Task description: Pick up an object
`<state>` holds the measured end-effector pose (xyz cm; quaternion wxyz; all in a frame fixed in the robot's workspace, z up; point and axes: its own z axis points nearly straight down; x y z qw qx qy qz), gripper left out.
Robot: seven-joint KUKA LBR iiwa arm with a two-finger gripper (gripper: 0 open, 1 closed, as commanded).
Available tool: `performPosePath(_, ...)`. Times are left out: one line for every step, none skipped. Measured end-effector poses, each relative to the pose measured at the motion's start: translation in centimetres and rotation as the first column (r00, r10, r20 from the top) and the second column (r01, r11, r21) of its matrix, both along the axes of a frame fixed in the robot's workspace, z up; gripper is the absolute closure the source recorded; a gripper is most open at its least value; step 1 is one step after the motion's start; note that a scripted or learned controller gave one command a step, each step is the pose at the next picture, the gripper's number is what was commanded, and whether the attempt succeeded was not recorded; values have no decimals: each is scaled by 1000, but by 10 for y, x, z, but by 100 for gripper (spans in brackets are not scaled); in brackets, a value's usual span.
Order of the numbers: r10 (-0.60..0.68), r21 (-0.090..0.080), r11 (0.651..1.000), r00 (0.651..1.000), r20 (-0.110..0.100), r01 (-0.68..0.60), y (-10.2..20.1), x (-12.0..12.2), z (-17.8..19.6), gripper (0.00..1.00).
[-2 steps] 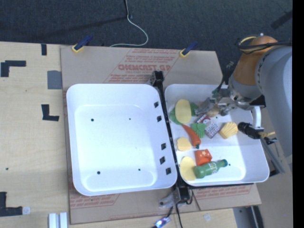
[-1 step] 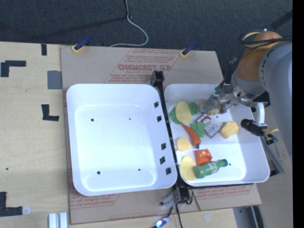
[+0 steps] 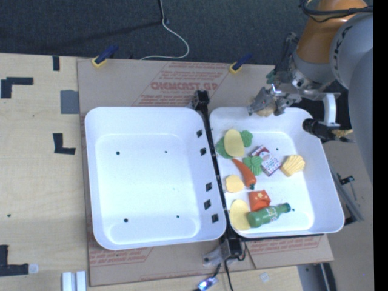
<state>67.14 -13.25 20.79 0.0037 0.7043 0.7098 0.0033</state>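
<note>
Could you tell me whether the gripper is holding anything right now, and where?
It cannot be told: the gripper hangs over the right bin's far rim.

Left bin (image 3: 103, 162) floor bare; right bin (image 3: 315, 150) crowded at centre (toys (image 3: 251, 177) touching).

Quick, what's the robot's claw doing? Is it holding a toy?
Gripper: above the right bin's far edge; grip cannot be told.

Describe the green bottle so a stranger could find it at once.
Look in the right white bin, the one that holds the toys. Along its near edge the green bottle lies on its side, across a pale yellow piece and just below a small red block. It is the only bottle-shaped, dark green item there.
</note>
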Motion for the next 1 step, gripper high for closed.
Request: performPosePath(3,4,1000,1000,-13,-3,108,-3,-25,100)
